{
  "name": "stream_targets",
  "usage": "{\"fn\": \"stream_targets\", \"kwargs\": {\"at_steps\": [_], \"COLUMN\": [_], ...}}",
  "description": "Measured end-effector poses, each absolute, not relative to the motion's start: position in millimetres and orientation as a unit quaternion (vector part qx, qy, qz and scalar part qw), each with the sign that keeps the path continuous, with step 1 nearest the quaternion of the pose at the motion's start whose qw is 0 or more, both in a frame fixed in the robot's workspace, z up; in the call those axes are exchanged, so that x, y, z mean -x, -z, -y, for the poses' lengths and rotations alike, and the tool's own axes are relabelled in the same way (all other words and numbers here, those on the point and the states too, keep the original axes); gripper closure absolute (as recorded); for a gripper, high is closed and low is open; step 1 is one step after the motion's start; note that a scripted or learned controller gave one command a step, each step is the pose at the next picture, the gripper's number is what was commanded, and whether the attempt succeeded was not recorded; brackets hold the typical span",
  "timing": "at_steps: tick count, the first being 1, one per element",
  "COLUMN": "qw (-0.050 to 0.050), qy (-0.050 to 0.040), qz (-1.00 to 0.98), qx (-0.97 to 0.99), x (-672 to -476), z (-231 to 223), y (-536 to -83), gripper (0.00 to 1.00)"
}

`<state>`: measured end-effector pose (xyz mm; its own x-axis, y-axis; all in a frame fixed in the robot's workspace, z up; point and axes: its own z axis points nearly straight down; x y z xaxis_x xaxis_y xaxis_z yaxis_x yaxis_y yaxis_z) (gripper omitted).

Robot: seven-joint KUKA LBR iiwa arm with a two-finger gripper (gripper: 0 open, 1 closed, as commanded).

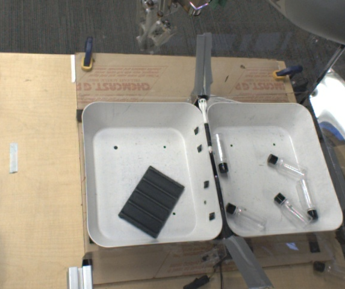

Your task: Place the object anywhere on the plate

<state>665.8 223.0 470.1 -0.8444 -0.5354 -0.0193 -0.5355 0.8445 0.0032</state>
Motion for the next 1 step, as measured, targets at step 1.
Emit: {"fn": "stream_targets", "kwargs": {"at_steps": [1], "qw": [0.001], "qy": [-0.0006], "qz": [-0.860], "qx": [0.510], "x": [-660.2], "z": [-149.2], "y": [-441.7], "gripper": [1.00]}}
